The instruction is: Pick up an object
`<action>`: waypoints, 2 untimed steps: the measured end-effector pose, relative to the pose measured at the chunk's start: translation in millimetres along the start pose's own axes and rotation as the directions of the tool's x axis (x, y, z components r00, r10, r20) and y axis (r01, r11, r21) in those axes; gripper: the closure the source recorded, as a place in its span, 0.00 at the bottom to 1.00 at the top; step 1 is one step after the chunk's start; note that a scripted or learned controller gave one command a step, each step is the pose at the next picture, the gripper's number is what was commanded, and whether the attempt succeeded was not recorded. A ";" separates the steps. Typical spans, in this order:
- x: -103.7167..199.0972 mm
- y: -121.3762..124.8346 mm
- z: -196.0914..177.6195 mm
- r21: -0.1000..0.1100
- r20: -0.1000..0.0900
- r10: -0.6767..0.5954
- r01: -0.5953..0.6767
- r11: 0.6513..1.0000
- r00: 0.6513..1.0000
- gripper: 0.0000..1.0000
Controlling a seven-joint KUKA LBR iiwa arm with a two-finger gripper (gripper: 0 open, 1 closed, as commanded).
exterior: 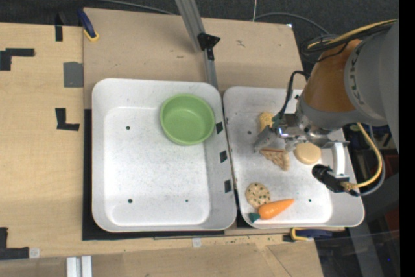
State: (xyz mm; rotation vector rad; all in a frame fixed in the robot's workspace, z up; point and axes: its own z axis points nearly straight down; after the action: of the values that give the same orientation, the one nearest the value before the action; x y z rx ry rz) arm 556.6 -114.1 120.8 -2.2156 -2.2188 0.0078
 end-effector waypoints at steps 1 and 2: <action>0.6 1.0 -12.6 -0.003 0.000 -0.002 0.002 1.000 1.000 1.00; 2.9 5.0 -75.1 -0.012 0.002 -0.001 0.001 1.000 1.000 1.00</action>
State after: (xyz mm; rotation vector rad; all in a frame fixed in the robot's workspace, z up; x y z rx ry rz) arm 562.2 -111.3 195.9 -2.2219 -2.2264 -0.0043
